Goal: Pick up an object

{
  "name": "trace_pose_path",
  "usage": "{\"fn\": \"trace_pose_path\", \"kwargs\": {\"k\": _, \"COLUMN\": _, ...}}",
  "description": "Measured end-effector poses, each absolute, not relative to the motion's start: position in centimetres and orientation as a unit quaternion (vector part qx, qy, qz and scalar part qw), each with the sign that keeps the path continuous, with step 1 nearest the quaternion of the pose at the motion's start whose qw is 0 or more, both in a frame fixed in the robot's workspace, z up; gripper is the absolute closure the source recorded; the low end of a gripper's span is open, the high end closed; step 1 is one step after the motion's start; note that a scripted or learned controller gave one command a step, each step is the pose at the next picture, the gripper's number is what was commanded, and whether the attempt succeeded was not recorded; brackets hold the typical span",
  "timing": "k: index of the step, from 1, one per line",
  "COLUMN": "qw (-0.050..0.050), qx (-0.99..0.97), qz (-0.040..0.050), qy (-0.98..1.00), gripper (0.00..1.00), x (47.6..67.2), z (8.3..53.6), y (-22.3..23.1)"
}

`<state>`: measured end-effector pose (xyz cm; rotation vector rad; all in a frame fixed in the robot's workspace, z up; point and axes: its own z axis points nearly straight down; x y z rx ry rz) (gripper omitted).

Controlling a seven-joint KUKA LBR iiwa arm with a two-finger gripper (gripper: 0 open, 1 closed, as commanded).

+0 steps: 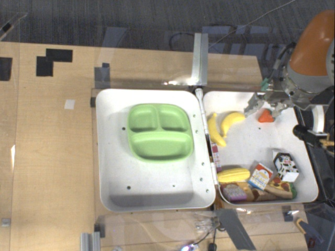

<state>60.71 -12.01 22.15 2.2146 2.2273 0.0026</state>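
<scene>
Reaching in from 3 o'clock, the grey arm (313,69) with its orange band sits over the far right corner of the right bin (309,190), wrist angled down toward the bin floor. Gripper (266,106) hangs at roughly 1 o'clock of that bin; fingers (253,104) look spread, released, with nothing seen clamped between them. A small orange-red object (266,116) lies on the bin floor just beside and under the fingertips; whether they touch cannot be told. Near edge of the right bin, 6 o'clock: a purple item (235,192), a yellow corn-like piece (233,174), a small blue-and-white carton (260,177), a pizza-like wedge (279,189), packed close together, several touching. At 4 o'clock, a black-and-white cow-patterned block (285,164), near that cluster. Farther back, at 10 o'clock in the same bin, a banana (223,125), yellow, curved, lying flat by the dividing wall, near the gripper but apart from it. Left bin (112,140): a green divided tray (159,131) lies flat at its centre, three compartments, two small on the far side and one wide on the near side.
</scene>
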Motion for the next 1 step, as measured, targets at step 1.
{"fn": "trace_pose_path", "kwargs": {"k": 1, "qw": 0.002, "qx": 0.667, "qz": 0.0018, "qy": 0.745, "gripper": 0.0, "x": 62.84, "z": 9.53, "y": -10.24}}
